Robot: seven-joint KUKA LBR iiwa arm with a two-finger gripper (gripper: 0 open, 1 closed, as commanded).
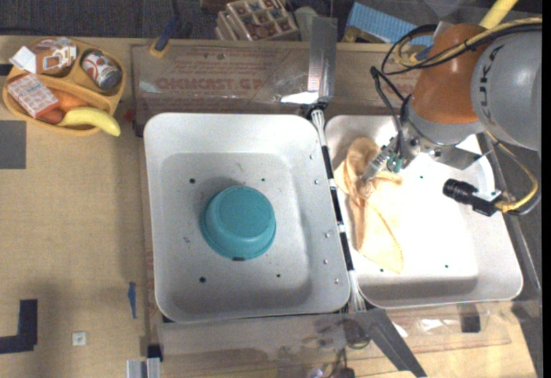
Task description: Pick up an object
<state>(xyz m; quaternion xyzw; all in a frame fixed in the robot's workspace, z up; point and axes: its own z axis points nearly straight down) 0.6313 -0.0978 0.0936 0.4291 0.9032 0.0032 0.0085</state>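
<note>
Currently you have one pale yellow crumpled cloth (pixel 372 217) lying long and limp along the left side of the right white plastic bin (pixel 495 281). One gripper (pixel 376 171) sits on the cloth's upper end; whether it is spread or closed, you cannot tell. One teal upturned round bowl (pixel 239 222) rests mid-floor in the left white plastic bin (pixel 172 144). Two bins total.
</note>
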